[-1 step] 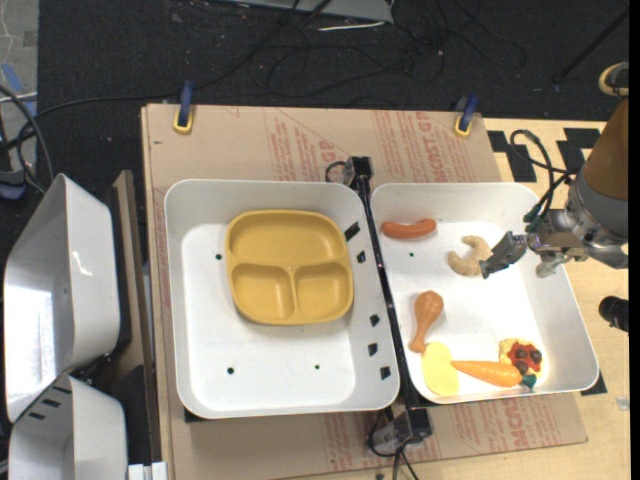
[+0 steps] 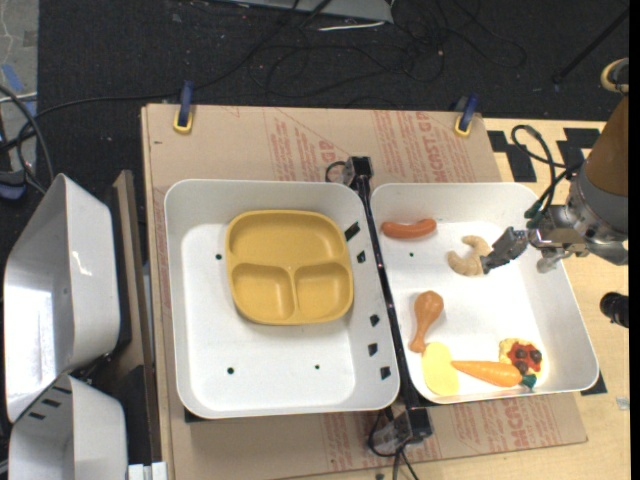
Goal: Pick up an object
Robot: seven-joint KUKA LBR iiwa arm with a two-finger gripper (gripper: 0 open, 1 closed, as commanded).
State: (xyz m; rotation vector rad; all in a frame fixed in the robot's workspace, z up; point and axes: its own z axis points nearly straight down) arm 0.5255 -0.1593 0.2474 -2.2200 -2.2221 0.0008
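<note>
So for the pick we've got a few candidates, all in the right bin [image 2: 560,298]. Closest to the gripper [image 2: 503,251] is a beige curled thing [image 2: 470,256], maybe a toy cashew or pastry, hard to say at this res. One dark finger [image 2: 505,248] pokes in just beside its right end, looks like it's touching or nearly, but we can't tell which. The other finger is not something we can make out, so whether the gripper is apart or together, we can't tell. Nothing visibly sits between the fingers.

Rest of the right bin: a sausage [image 2: 409,229] near the top left corner, a drumstick [image 2: 426,315] around the middle-left, and along the bottom edge a pale yellow piece [image 2: 438,369] w/ a carrot [image 2: 487,372] touching it on the right. Right of the carrot's tip there's a small red/yellow item [image 2: 522,356] w/ dark spots and a bit of green, too small to ID, pizza slice maybe.

Left bin [image 2: 200,318] holds a yellow divided plate [image 2: 290,267], three compartments, sitting flat toward the upper middle.

The arm [image 2: 600,208] is cut off by the frame's right edge, so we only see the wrist part and a slice of the orange band up top. Both bins sit on a cardboard sheet [image 2: 300,138] w/ two clamps [image 2: 183,118] at its far edge. Another white bin [image 2: 55,278] at far left is partly cropped.
</note>
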